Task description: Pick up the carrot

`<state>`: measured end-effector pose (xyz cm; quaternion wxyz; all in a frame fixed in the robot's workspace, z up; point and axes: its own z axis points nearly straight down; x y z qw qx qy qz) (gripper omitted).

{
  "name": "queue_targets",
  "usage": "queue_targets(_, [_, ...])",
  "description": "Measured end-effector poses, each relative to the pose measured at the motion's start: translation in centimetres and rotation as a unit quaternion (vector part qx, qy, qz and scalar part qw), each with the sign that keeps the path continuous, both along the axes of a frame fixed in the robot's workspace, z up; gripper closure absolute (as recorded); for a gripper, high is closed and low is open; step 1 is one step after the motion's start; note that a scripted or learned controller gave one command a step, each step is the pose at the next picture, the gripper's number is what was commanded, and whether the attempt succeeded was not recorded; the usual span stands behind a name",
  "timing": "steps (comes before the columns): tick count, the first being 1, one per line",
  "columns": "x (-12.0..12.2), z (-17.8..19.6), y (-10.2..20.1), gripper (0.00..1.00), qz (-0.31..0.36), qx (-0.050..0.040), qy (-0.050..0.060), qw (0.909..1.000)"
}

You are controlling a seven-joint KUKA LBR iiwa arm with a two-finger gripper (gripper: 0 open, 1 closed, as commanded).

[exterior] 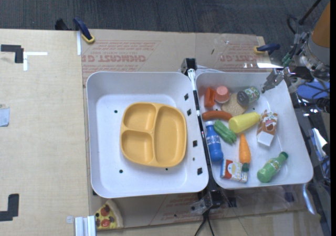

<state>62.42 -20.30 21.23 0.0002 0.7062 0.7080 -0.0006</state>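
Carrot [244, 149]: lower-mid right bin, btwn cucumber [224, 131] & carton [266, 128]. Gripper [273, 80] upper right, open/closed unclear. Risk: tight neighbours, fingers may snag cucumber instead.

Two white bins [100, 125] sit side by side. One yellow divided plate [154, 134] fills the nine o'clock bin. The three o'clock bin holds one carrot [244, 149], two bottles [213, 144], one can [248, 95], two cartons [267, 128].
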Motion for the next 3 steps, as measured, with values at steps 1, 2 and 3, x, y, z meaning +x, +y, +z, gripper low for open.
queue_targets(1, [-9.3,-9.1,0.7,0.00,0.105,0.0006,0.000,0.9945])
queue_targets(2, [-13.2,-11.6,8.0,0.00,0.188,0.0000,-0.001,0.9821])
queue_targets(3, [-13.0,-10.7,7.8,1.00,0.186,-0.0007,-0.004,0.9825])
